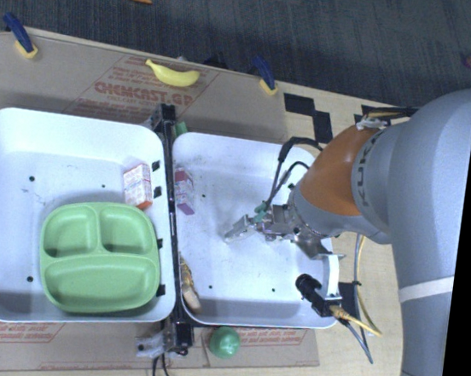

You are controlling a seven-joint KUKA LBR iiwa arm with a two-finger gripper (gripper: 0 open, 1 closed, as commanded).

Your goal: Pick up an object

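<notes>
A table (342, 360) covered in brown cardboard carries two shallow white bins side by side. The left bin (16, 154) holds a green divided tray (102, 256) and, near its right wall, a small red-and-white packet (138, 184). The right bin (205, 291) holds a small pale wrapper (183, 190) beside its left wall. The grey arm reaches in from the right, its gripper (243, 227) low over the middle of the right bin; whether it is open or closed cannot be told, and nothing is visibly gripped. A yellow banana (173, 72) lies on the cardboard behind the bins, a green ball (224, 341) in front.
</notes>
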